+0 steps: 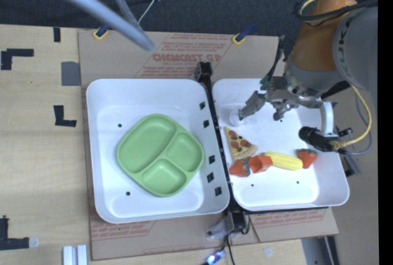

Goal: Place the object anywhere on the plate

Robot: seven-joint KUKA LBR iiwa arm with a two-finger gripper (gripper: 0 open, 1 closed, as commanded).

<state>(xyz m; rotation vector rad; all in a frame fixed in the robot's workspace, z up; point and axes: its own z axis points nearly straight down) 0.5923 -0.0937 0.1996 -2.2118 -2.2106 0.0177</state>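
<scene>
Camera view: gripper hangs spread and empty above pizza slice; probably light, stiff, thin plastic, best pinched across its edges.

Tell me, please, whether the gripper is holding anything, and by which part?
Nothing is held: the gripper hangs open above the right bin, apart from the toy food.

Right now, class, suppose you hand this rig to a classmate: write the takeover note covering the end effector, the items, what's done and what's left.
End effector: open, holding nothing, above the right bin.
Green plate: in the left bin, nothing on it.
Pizza slice, red piece, corn cob and another red piece: all lying in the right bin.
Done: nothing placed yet.
Left: grasp one item, carry it across, set it on the plate.
</scene>
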